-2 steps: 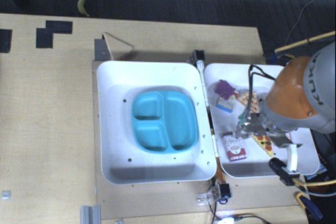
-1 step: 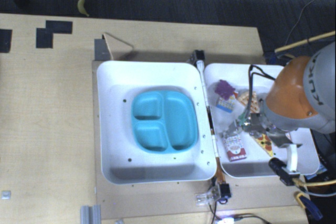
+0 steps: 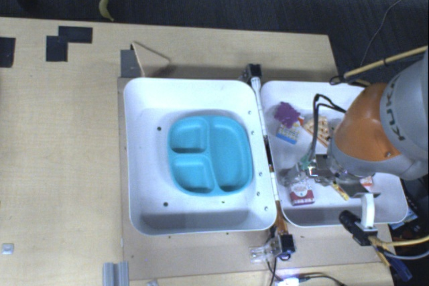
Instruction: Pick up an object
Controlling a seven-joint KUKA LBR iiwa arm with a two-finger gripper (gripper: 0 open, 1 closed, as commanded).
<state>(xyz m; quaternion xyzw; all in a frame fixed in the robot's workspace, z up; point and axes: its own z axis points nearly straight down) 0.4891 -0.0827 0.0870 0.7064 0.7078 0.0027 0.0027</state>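
The right bin [image 3: 333, 218] holds several small objects. A purple object [image 3: 287, 112] lies near its far left, with a small blue and white item [image 3: 287, 135] just in front of it. A tan striped piece [image 3: 321, 129] lies beside them to the right. A red and white small box [image 3: 303, 195] sits near the bin's front left. My gripper [image 3: 307, 174] hangs low over the bin just behind that box, under the grey wrist and its orange band [image 3: 360, 127]. The wrist hides much of the bin's right half.
The left bin [image 3: 143, 144] holds a blue divided plate [image 3: 209, 154]. A black clamp [image 3: 253, 70] sits at the back between the bins. Cables and a connector [image 3: 281, 246] lie at the front edge. Black tape patches [image 3: 67, 41] mark the bench at far left.
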